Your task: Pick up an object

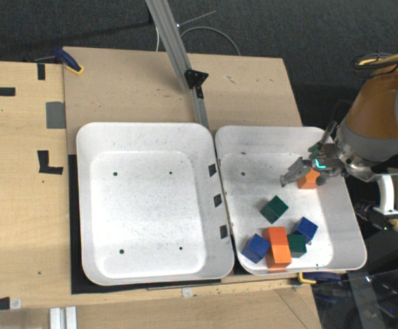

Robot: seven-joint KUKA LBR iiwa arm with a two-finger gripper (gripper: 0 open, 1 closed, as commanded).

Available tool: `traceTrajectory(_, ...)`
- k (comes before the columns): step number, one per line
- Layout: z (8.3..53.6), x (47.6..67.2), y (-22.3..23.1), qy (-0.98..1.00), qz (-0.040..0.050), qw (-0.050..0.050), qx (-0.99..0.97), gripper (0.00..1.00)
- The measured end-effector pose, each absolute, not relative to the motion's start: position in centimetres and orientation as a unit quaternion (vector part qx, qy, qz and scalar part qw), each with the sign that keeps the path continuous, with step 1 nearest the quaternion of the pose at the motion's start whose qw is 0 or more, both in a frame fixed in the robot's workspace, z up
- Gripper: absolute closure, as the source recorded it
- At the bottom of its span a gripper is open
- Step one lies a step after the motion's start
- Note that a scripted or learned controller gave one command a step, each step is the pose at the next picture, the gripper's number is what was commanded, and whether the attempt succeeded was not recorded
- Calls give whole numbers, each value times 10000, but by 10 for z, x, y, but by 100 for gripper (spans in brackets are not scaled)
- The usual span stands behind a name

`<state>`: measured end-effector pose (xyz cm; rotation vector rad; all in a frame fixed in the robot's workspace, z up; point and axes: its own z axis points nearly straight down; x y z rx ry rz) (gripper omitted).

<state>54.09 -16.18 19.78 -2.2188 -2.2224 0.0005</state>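
Note:
My gripper (300, 176) hangs over the upper right part of the right bin (254, 142), reaching in from the right. A small orange block (311, 179) sits right at its tip, partly covered by it; whether it is gripped is unclear. Lower in the same bin lie a dark green block (274, 208), a blue block (307, 228), a taller orange block (278, 246), a small green block (296, 245) and another blue block (256, 247), clustered near the front edge.
The left bin (144, 132) lies beside the right one. A slanted metal pole (175, 36) crosses the bench behind the bins. The arm's orange band (377, 108) stands over the right bin's right rim.

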Motion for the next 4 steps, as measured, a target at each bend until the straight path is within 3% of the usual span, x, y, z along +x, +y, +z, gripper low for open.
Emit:
traceTrajectory(1, 154, 537, -159, -7073, 19, 22, -7069, 0)
traceTrajectory(2, 111, 534, -163, -7072, -54, -22, -7070, 0)
traceTrajectory(3, 92, 535, -161, -7080, -3, 0, -7062, 0)
traceTrajectory(4, 101, 533, -161, -7077, 2, 19, -7065, 100)
